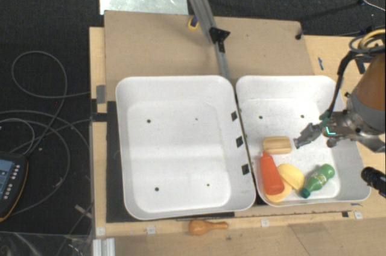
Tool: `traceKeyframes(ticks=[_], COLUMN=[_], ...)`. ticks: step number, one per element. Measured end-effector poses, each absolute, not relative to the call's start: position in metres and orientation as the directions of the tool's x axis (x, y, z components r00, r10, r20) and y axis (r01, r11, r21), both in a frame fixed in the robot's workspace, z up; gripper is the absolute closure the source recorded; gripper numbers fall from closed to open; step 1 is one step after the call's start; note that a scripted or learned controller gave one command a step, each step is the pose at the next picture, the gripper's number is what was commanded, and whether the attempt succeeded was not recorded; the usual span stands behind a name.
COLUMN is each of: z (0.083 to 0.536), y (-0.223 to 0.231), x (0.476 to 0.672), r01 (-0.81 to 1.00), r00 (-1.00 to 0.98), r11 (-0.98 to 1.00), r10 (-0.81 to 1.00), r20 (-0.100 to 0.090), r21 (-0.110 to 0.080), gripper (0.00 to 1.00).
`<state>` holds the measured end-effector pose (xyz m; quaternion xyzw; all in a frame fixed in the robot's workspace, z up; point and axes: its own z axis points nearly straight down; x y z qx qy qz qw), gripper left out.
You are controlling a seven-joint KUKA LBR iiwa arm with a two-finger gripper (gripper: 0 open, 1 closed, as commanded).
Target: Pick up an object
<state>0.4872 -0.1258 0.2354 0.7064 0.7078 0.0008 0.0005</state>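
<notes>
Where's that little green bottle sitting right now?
The small green plastic bottle lies in the right-hand white bin, near its front right corner, just right of the yellow lemon-shaped piece and below the gripper.

— Smooth, matt white plastic for both bins (175,146)?
— Yes. Plain matt brown board on the table (157,44). Glossy plastic on the green bottle (318,179), at four o'clock.
— Dull orange on the carrot (271,174).
</notes>
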Motion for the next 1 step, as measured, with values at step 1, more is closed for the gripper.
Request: traceKeyframes(ticks=[1], z=[0.1875], y=[-0.1330], x=[0.4809], r01=[1.000], r00=[0.000], r11=[0.000], r10=[1.000], r20=[0.001], r21=[-0.004], gripper=[0.00])
